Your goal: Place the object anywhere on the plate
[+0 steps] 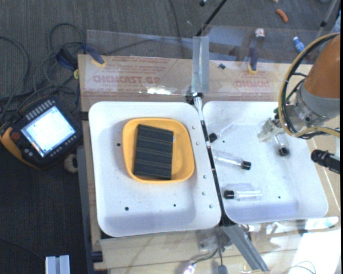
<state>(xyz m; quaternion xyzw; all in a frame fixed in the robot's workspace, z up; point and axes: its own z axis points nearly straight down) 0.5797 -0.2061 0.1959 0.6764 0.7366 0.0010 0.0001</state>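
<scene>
A dark, ribbed rectangular block (154, 152) is lying flat inside the square yellow plate (186, 165), which is sitting in the middle of the left shallow white bin (108, 210). The block is resting fully within the plate's rim, its long side running roughly away from the camera. Judging from this, the placing step itself looks done, and what is in hand now seems to be the arm standing clear.

The grey arm with the orange upper part (323, 79) is reaching in at the right edge, above the far corner of the right shallow white bin (308, 207). Its two-finger gripper (272, 131) is hanging over that bin, well apart from the plate, and nothing is showing between it and the block; whether it is apart or together cannot be told at this slant and size.

In the right bin two clear tubes with black caps (231, 162) (243, 194) are lying loose. A handheld pendant with a lit screen (41, 133) is sitting on the floor to the left.

If anything is left, the next move is calling only for the arm to keep off the left bin so the block is not disturbed
</scene>
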